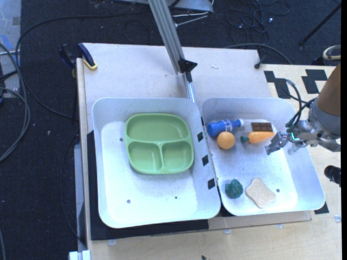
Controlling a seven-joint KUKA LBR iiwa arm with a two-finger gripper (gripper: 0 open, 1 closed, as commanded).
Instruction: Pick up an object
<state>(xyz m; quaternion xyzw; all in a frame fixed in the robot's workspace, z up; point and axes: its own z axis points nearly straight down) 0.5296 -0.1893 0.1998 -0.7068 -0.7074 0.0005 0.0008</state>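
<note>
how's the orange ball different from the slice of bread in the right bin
The orange ball is round and bright orange; the slice of bread is flat and pale tan. The ball sits toward the bin's far side, beside the blue bottle; the bread lies near the front edge, beside a dark green item. Both rest in the right bin, apart from the gripper.

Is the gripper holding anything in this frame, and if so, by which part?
Nothing is held: the two-finger gripper hangs over the right white bin, beside the orange carrot.
</note>
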